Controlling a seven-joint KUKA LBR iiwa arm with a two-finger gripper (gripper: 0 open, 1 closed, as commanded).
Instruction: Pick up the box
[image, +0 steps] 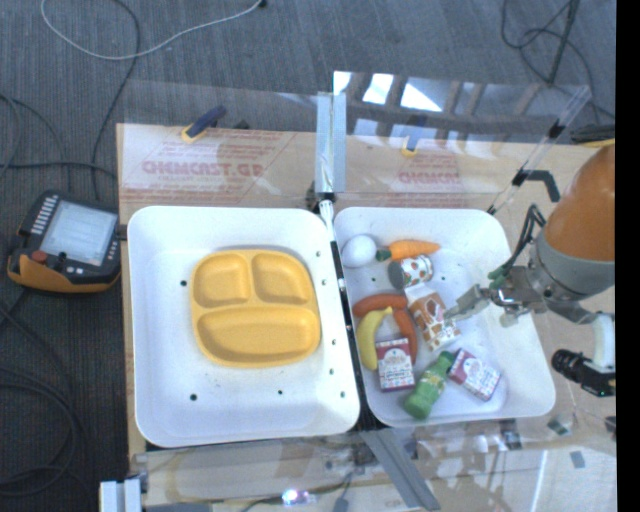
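Observation:
Three small boxes lie in the right bin (520, 255). A white and orange carton (430, 320) sits near the middle. A red box (395, 365) lies below it, next to the banana. A red and white box (475, 376) lies near the front right. My gripper (466, 304) reaches in from the right and hangs low, just right of the white and orange carton, its tip close to the carton's edge. I see nothing held in it. The grey arm with its orange band (590, 215) rises at the right edge.
The right bin also holds a white egg (357, 250), a carrot (414, 248), a small can (412, 271), a sausage (381, 303), a banana (371, 335) and a green bottle (428, 388). A yellow divided tray (255, 306) lies in the left bin (160, 330). A pendant (65, 243) rests far left.

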